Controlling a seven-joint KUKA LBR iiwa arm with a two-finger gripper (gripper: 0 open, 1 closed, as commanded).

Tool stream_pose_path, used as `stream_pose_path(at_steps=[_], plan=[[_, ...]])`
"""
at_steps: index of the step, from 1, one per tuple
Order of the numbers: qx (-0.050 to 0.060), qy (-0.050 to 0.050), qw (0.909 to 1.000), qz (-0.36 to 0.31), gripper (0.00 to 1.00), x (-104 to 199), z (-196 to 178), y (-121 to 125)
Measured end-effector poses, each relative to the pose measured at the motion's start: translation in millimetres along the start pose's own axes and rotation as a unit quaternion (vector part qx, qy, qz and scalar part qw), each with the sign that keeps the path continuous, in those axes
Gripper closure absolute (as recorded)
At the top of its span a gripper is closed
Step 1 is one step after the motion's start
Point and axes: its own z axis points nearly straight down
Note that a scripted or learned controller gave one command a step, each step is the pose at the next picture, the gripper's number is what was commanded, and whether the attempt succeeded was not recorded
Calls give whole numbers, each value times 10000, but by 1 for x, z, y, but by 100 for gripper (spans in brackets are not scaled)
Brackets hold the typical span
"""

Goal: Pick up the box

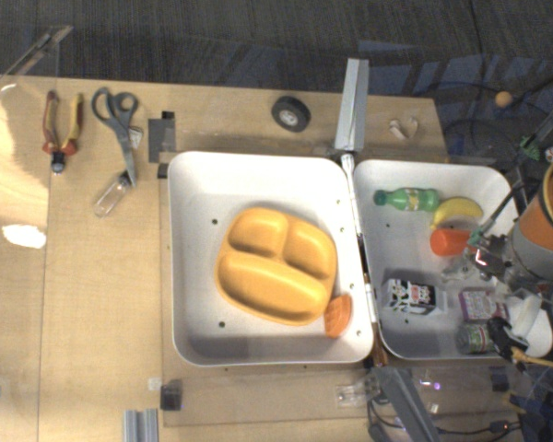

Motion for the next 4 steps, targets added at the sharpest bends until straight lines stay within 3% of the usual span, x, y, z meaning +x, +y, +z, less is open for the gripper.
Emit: stream_pose_path(at_steps=[1, 2, 3, 4], plan=[[105, -34, 9980, 617, 0, 10, -10, -13], [79, -51, 9989, 449, 0, 12, -6, -14], [165, -11, 9974, -700, 0, 76, -87, -46], [159, -18, 9974, -704, 0, 39, -132, -26]])
